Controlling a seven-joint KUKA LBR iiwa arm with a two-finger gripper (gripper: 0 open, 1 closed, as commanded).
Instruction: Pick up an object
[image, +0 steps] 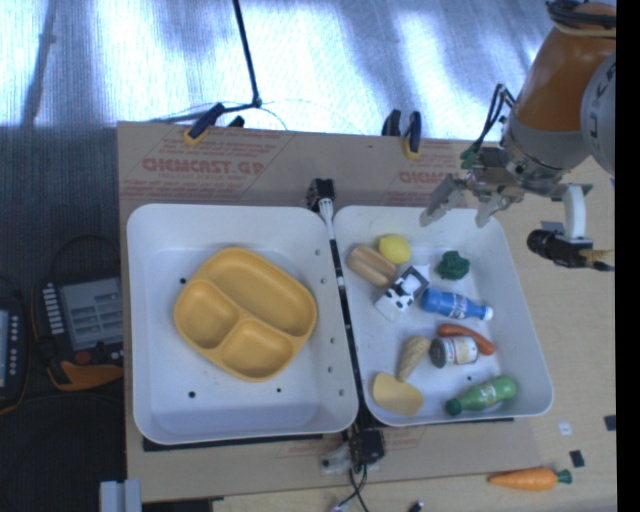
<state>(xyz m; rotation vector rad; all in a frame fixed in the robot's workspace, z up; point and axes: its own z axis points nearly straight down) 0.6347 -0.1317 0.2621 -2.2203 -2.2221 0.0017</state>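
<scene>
So far nothing is picked: the end effector (468, 204) hangs spread wide and bare over the far rim of the right bin (530, 300), while the lemon (394, 247) and other items lie inside it.

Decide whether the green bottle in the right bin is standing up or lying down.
Lying down. The green bottle rests on its side along the bin floor, cap pointing left.
</scene>
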